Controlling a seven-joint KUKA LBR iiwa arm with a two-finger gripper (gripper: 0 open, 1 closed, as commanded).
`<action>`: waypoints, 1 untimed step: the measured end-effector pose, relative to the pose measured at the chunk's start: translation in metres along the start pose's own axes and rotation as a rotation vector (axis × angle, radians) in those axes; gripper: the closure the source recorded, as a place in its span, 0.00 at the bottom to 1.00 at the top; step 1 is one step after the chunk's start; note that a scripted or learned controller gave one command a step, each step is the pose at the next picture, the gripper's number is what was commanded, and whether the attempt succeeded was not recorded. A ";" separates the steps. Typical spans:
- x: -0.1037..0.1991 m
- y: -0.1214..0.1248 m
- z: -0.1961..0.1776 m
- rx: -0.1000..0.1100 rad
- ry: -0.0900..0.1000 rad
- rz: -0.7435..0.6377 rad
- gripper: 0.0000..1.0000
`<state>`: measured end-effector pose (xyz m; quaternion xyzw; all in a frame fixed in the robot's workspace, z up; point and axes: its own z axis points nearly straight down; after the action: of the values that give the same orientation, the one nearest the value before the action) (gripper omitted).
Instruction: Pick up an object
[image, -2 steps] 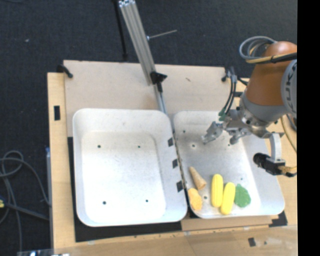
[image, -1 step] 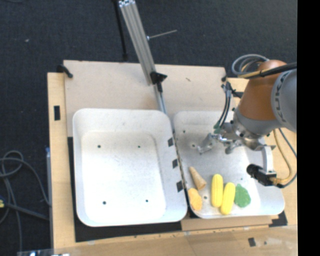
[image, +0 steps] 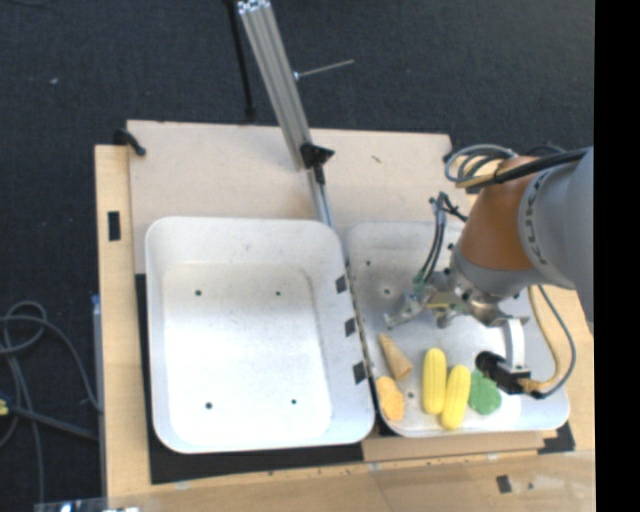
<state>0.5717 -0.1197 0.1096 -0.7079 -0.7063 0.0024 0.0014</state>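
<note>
A: Start at the left. What lies there?

B: The left bin (image: 245, 330), white, set on the table (image: 210, 170). Just beside it, touching along the middle edge, is the right bin (image: 385, 250), and all the pickable things are in that one.

A: Which things?

B: Along its near edge, from left to right: an orange piece (image: 391, 402) against the left wall, a tan cone (image: 394, 357) just above it, two yellow corn cobs (image: 445, 388) side by side, and a green piece (image: 485, 396) next to them.

A: And the arm?

B: The arm (image: 515, 235) reaches in from the right, with the pincer (image: 432, 305) low over the middle of the right bin, above the cone and cobs and apart from them. Whether it is apart or together I cannot tell; the metal parts there are too small and cluttered to read.

A: So how far along?

B: By my reading, early. Nothing shows between the fingers, and every object rests on the bin floor. The grasp and the lift are both left to do; the cone or the nearer cob look the closest candidates.
</note>
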 end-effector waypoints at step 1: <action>0.000 0.003 -0.015 -0.010 0.002 0.008 1.00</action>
<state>0.5745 -0.1198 0.1247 -0.7106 -0.7035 -0.0015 -0.0015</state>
